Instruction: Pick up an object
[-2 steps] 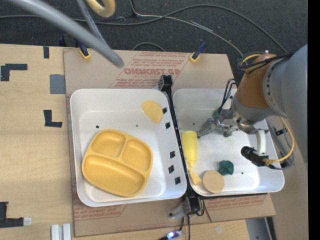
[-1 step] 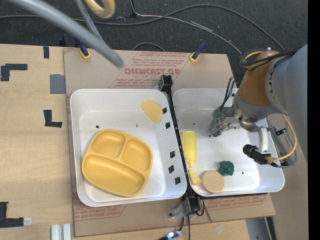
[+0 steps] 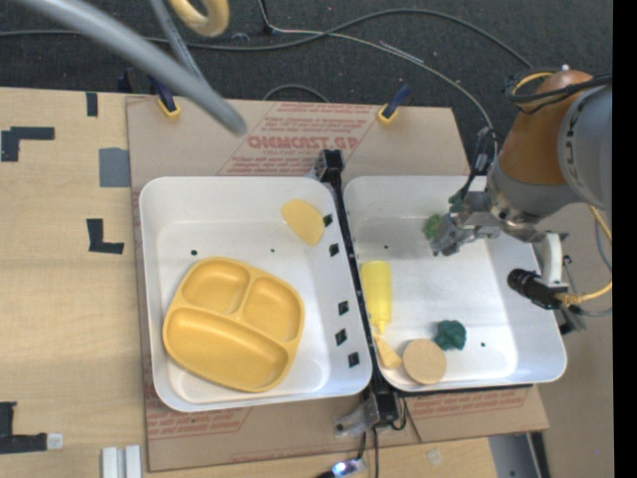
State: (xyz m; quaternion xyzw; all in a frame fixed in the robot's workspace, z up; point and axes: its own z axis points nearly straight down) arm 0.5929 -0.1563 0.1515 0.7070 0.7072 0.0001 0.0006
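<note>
Camera view is showing you the gripper (image 3: 445, 235) hanging over the right bin (image 3: 518, 366), far from the green toy (image 3: 451, 335), and you cannot tell its jaws.

The scene is evenly and brightly lit; soft shadows are cast inside the white bins (image 3: 159, 267), and the grey tube (image 3: 109, 28) is blurred.

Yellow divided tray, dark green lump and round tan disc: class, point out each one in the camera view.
Yellow divided tray (image 3: 234, 323): camera view, central ridge.
Dark green lump (image 3: 451, 335): camera view, its middle.
Round tan disc (image 3: 425, 360): camera view, top face.
</note>
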